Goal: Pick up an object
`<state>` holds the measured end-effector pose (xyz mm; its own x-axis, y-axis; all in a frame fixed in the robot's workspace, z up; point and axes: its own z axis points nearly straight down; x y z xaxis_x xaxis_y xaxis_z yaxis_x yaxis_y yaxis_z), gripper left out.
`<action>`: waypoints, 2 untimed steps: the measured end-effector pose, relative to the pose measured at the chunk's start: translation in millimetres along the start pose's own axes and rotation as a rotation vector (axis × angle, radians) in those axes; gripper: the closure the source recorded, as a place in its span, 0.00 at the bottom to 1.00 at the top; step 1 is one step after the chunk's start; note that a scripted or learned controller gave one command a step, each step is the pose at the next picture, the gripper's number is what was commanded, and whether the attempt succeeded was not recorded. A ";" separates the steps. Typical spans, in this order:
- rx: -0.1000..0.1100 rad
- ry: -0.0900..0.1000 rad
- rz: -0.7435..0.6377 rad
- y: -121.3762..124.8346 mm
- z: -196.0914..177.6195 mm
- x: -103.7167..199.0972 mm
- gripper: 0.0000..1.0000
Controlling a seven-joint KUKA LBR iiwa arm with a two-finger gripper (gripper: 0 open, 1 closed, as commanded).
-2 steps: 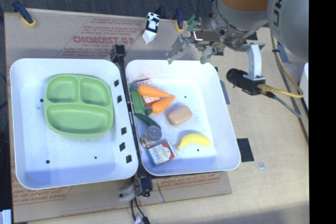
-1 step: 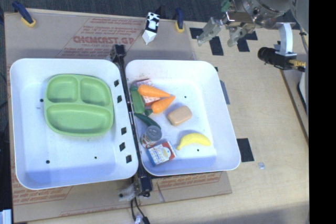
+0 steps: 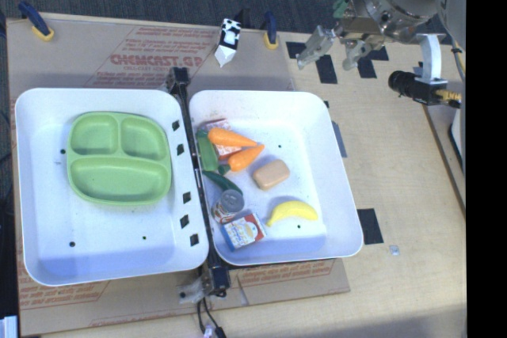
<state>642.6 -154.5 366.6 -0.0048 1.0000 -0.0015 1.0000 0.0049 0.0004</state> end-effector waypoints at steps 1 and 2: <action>0.003 0.001 -0.002 4.3 38.2 42.2 0.00; -0.001 0.000 0.001 8.5 -9.4 -19.0 0.00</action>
<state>651.2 -173.4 376.1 -0.0038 1.0000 -0.0015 1.0000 0.0038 0.0016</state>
